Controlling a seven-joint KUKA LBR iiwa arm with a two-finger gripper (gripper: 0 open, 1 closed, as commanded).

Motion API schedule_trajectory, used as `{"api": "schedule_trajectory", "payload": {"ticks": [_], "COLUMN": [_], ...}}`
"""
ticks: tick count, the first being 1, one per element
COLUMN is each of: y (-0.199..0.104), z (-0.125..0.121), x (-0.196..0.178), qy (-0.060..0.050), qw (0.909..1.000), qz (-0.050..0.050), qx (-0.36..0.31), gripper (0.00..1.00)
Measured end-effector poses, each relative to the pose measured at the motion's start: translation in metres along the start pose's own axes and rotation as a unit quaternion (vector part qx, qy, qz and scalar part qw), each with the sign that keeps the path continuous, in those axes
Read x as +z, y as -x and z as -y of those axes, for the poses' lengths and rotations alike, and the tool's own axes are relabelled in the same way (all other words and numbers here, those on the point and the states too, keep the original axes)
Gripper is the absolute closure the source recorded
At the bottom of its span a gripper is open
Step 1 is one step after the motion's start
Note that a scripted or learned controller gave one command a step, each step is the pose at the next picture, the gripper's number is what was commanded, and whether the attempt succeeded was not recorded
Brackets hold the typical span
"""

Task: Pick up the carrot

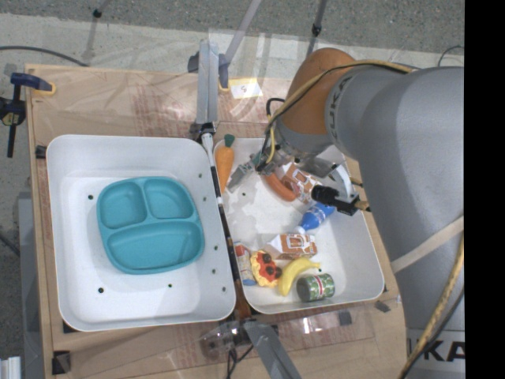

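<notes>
Nearest the lens, a green tin (316,286) is lying on its side at the near edge of the right bin (364,247); a banana (295,273) is lying just beside it, touching or nearly touching; a red and yellow toy (263,266) is sitting beside the banana, toward the inner wall; a small printed carton (294,245) is resting just beyond them.

I am reaching into the right bin from its right side; my gripper (256,166) is hanging over the far part of this bin; whether my jaws are parted or closed I cannot tell, since my wrist is hiding them.

The carrot (224,163) is lying in the far inner corner of the right bin, against the wall shared with the left bin (79,290), green top pointing to the far edge; it is sitting just beside my gripper, and no contact is evident.

A sausage-like item (281,186) and a blue item (316,216) are lying under my wrist; a teal divided plate (150,223) is sitting in the middle of the left bin.
</notes>
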State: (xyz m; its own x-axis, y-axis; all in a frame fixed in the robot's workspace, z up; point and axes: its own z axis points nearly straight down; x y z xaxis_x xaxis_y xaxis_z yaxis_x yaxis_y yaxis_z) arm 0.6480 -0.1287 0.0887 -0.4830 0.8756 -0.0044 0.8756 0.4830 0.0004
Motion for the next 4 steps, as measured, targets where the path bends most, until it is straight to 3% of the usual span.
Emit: {"api": "schedule_trajectory", "payload": {"ticks": [1, 2, 3, 4], "y": [0.047, 0.009, -0.03, -0.013], "z": [0.025, 0.052, 0.096, 0.102], "x": [-0.094, -0.053, -0.009, -0.005], "qy": [0.001, -0.001, -0.002, 0.005], "qw": [0.9994, 0.9973, 0.9997, 0.9893], "qz": [0.0, -0.003, -0.003, 0.001], "qx": [-0.035, 0.073, 0.026, 0.146], "gripper": [0.0, 0.0, 0.0, 0.0]}}
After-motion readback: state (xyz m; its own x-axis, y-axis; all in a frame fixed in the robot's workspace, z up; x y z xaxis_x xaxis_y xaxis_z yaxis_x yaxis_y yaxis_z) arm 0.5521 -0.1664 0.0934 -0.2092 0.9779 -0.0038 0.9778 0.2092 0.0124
